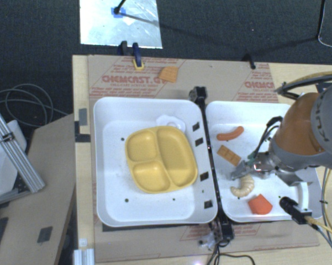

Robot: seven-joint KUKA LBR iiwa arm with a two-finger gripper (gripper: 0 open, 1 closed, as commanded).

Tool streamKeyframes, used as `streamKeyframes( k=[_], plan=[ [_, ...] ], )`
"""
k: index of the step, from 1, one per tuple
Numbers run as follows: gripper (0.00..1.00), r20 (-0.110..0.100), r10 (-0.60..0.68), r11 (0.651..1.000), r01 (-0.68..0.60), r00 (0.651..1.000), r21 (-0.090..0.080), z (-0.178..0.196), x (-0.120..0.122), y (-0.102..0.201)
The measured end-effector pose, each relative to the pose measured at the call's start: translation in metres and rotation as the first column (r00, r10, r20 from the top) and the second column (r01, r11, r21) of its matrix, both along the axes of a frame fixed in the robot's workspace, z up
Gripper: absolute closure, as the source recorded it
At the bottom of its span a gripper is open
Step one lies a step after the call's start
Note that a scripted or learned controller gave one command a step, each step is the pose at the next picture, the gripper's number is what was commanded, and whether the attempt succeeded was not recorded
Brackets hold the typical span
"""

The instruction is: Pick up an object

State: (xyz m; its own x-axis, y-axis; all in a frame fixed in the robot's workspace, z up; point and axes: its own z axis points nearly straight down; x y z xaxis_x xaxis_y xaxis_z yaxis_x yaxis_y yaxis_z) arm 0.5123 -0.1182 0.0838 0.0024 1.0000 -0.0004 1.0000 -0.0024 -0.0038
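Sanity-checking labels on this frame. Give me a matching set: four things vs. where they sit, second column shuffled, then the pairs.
Things:
1. yellow divided plate
2. sausage
3. orange wedge
4. croissant

Places:
A. right bin, far side, toward the divider
B. left bin, middle
C. right bin, near edge
D. right bin, just under the gripper

Pairs: 1-B, 2-A, 3-C, 4-D

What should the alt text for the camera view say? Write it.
A grey robot arm's gripper hangs low in the right bin, above a pale croissant and near a waffle piece, sausage and orange piece. The left bin holds a yellow divided plate.
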Motion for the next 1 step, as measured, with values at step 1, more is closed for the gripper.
streamKeyframes(
  k=[1],
  plan=[
    [1.0, 0.008, 0.004, 1.0, -0.004, 1.0, -0.001, 0.0119, 0.0042, 0.0013]
  ],
)
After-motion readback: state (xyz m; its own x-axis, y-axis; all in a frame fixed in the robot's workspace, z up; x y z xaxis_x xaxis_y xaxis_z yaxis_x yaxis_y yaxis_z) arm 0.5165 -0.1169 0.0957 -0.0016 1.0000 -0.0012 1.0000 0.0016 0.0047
